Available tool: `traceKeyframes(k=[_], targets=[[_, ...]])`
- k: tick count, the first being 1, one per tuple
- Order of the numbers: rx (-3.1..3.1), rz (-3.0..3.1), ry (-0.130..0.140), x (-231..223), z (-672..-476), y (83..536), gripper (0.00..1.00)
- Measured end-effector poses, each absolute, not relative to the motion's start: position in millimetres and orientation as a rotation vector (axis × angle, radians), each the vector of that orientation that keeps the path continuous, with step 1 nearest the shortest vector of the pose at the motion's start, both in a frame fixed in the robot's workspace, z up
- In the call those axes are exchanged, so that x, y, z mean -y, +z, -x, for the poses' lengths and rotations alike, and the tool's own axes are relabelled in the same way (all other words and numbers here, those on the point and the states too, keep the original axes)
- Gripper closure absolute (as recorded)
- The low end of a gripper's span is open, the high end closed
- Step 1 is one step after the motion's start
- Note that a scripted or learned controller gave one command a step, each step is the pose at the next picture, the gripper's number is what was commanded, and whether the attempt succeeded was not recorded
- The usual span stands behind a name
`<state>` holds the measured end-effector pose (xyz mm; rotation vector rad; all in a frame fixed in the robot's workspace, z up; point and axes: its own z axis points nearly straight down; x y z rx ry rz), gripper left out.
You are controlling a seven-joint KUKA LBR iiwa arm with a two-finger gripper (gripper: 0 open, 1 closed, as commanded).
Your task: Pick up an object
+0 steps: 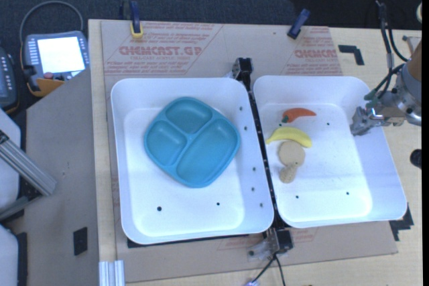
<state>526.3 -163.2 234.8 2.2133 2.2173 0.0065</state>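
The gripper hangs over the right bin's right rim; whether its fingers are open I cannot tell, and nothing shows between them. Well to their left lie a banana, a carrot behind it, and a tan piece, perhaps a potato. They look light, stiff and smooth, so the banana's middle is likely the best hold. The bin floor is flat and roomy around them. The left bin holds a blue tray.

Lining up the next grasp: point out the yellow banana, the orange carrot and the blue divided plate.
Yellow plastic banana point(289, 136): camera view, middle of its curved body.
Orange toy carrot point(300, 114): camera view, middle of its orange body.
Blue divided plastic plate point(192, 141): camera view, ridge where its compartments meet.
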Motion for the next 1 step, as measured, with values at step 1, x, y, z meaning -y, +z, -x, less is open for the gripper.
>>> traceKeyframes(k=[1], targets=[[-2.221,-2.218,0.0,163.3,-527.0,285.2,1.0]])
